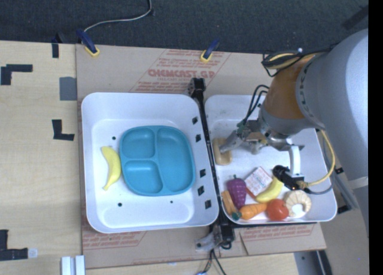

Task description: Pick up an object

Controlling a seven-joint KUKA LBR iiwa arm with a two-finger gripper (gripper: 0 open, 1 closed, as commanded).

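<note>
Tan block (223, 155) lies against the right bin's (323, 208) left wall, just under the gripper (230, 143), seemingly lowered to grasp it; its grip state I cannot tell.

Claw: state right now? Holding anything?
Claw: low in the right bin, at a tan block by the divider. Open, shut or gripping cannot be told.

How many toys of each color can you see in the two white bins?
Yellow: 2, a banana beside the blue plate and another banana in the right bin
Blue: 1, the plate
Purple: 1, grapes
Orange: 1, carrot
Red: 1, tomato
Tan: 1, block by the gripper
Total: 7, leaving out a few mixed-color pieces.
</note>
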